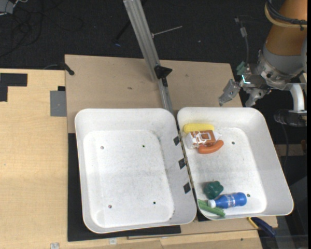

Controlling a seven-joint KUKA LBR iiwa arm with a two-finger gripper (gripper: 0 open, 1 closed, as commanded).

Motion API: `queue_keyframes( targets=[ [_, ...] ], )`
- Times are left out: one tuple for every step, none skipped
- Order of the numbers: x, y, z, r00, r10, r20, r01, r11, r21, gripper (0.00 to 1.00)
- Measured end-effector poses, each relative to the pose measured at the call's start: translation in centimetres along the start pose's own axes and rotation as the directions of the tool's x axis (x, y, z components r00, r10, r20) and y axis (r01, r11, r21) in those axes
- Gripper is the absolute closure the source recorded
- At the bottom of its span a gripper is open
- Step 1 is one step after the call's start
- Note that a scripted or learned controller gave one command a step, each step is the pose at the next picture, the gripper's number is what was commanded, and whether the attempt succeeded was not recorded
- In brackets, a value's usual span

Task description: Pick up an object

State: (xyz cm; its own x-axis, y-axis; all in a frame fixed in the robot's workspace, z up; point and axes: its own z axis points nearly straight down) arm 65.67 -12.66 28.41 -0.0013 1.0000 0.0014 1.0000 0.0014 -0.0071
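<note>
Two white bins sit side by side: the left bin [127, 170] and the right bin [249, 134], which carries all the candidates. The arm [285, 30] reaches in from the right, wrist raised above the right bin's far rim, likely parked to keep the bins in open sight. Gripper [238, 93] hangs just outside that rim; fingers look spread apart, nothing between them. Objects cluster against the divider side: a yellow block [198, 128] touching a small orange-white package [203, 138] and an orange sausage-shaped piece [211, 148]; nearer, a blue bottle [229, 200] beside a dark green lump [213, 189] and a green strip [210, 210] at the corner. Pick not yet begun.
</note>
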Motion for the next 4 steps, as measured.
queue_keyframes(
  targets=[
    [0.0,0.1,-0.3,1.000,-0.002,0.001,0.002,1.000,-0.004,0.00],
    [0.6,0.3,4.3,1.000,-0.002,0.000,0.002,1.000,0.000,0.00],
    [-0.3,0.4,9.6,1.000,0.002,0.001,-0.002,1.000,0.000,0.00],
    [-0.1,0.7,16.0,1.000,0.000,0.000,0.000,1.000,0.001,0.00]
  ],
)
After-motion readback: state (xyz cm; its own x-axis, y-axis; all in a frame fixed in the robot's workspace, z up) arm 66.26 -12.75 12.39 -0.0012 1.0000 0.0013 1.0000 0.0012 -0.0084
